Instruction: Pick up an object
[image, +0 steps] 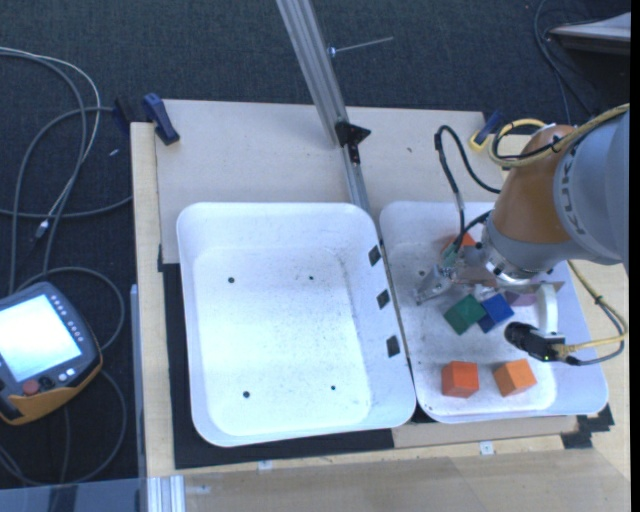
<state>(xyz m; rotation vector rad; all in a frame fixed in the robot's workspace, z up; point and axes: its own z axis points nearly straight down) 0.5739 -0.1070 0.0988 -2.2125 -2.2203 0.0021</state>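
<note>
My tool (452, 272) is low in the right bin (575, 398), just left of the green block (463, 316) and blue block (496, 311); I can't tell its opening. Two orange cubes (460, 379) lie nearer the front rim.

Arm (560, 200) reaching in from right, end effector (447, 277) low.

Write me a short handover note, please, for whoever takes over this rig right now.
Gripper: low in the right bin, fingers hidden from this angle; nothing seen held.
Objects, all in the right bin: green block and blue block touching, just beside the wrist; two orange blocks near the front edge; a small orange piece behind the arm.
Done: no lift visible.
Left: grasp one object and raise it.
</note>
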